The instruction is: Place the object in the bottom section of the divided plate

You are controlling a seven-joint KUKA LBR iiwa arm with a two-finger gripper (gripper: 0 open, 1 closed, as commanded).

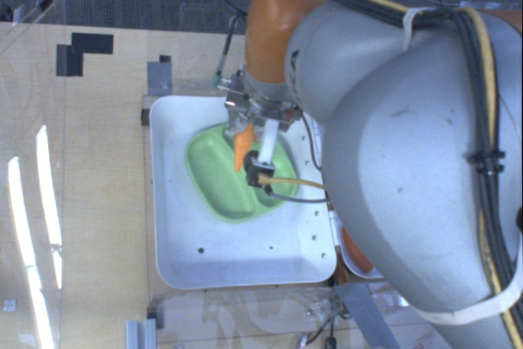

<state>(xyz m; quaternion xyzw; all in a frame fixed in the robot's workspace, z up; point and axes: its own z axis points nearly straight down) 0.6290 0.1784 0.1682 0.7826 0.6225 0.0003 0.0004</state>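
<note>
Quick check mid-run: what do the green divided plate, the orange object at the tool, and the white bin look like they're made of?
Green divided plate: likely molded plastic, smooth with a soft sheen and rounded rims. Orange object: too small to tell; matte, possibly plastic or rubber. White bin: apparently plastic or coated metal, smooth, with small holes in its floor.

The arm (392, 135) covers the right bin. The left bin's floor (212, 249) lies open below the green plate (221, 176).
</note>
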